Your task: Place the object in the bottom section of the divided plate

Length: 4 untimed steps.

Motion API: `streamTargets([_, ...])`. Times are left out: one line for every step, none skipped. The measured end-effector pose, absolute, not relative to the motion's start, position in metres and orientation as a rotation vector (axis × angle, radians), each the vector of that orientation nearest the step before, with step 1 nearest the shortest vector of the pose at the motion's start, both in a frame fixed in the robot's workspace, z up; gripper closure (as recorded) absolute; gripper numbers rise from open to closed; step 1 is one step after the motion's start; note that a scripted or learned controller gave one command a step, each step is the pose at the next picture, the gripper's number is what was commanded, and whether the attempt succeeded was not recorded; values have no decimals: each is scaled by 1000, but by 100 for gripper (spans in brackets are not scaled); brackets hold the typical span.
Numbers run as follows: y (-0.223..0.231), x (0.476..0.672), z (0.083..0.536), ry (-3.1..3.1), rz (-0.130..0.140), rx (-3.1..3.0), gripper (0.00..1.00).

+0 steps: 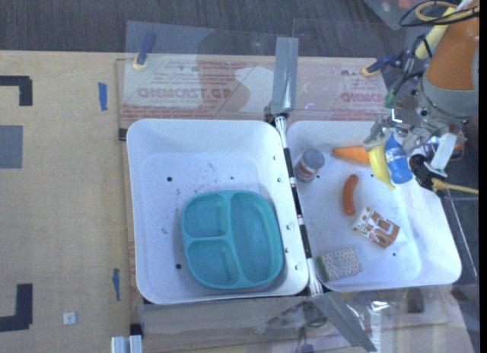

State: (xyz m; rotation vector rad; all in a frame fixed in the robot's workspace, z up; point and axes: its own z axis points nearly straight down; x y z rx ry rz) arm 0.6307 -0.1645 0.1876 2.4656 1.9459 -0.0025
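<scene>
Plate [230, 239] lies in the left bin [152, 142], teal and divided. Over the right bin [441, 256] we see our gripper [396, 150] above a blue-and-yellow item [389, 163]; we cannot tell its grip. Carrot [351, 154], sausage [349, 193] and can [309, 164] lie nearby.

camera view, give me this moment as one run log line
gripper: over right bin, at blue and yellow item, hold unclear | divided plate: left bin, nothing in it | hot dog, carrot, can: right bin
</scene>
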Motion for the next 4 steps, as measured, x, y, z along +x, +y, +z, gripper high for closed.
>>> streamTargets([-62, 596, 184, 2094, -3, 2346, 100])
streamTargets([7, 555, 184, 2354, -3, 2086, 100])
streamTargets([89, 490, 184, 2489, -3, 1922, 100])
streamTargets([88, 491, 184, 2487, -3, 1924, 0])
